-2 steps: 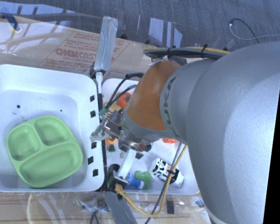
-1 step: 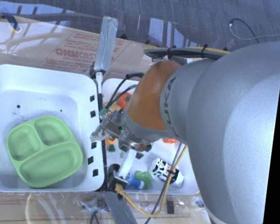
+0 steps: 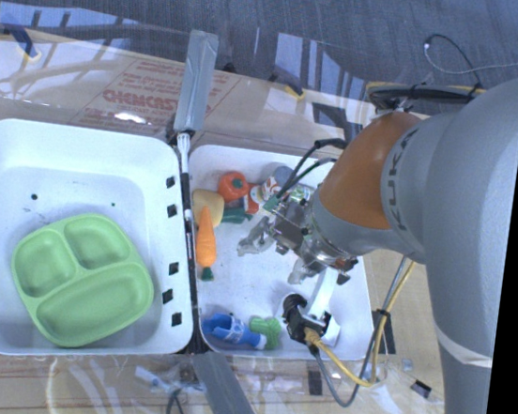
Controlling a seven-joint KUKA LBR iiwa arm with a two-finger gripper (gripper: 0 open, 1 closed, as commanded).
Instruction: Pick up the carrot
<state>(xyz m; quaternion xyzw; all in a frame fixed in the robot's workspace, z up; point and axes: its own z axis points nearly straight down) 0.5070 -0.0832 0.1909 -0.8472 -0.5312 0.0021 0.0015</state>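
Note:
The orange carrot [image 3: 207,245] lies along the left wall of the right bin [image 3: 257,296], pointing toward the front, with a pale yellow piece [image 3: 207,206] at its far end. My gripper [image 3: 277,258] hangs over the middle of that bin, to the right of the carrot and apart from it. Its fingers [image 3: 253,241] are spread open with nothing between them. The grey arm with its orange band [image 3: 367,178] covers the right side of the bin.
A red tomato-like toy [image 3: 234,186] and a small colourful item [image 3: 266,193] sit at the back of the right bin. A blue object [image 3: 229,330] and a green one [image 3: 266,326] lie at its front. A green divided plate [image 3: 84,278] rests in the left bin [image 3: 19,160].

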